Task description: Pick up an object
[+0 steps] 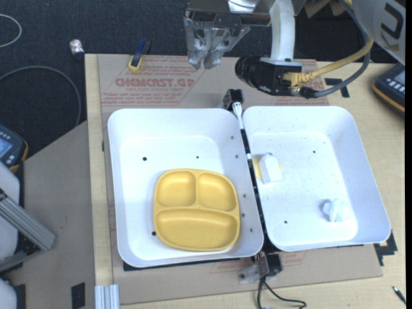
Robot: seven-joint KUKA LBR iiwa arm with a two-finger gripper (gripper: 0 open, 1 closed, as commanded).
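A yellow three-compartment plate [196,209] lies flat in the left bin [125,172], toward its front. In the right bin [360,166] a small white and yellow object [267,168] rests near the left wall, and a small white crumpled piece [333,210] lies toward the front right. My gripper [207,55] hangs high over the cardboard behind the left bin, far from all the objects. Its fingers point down close together with nothing between them.
The bins sit side by side on a cardboard sheet [154,82] with red print. A blue and yellow clip [138,56] lies at the sheet's back left. A black round device [267,74] with cables sits behind the right bin.
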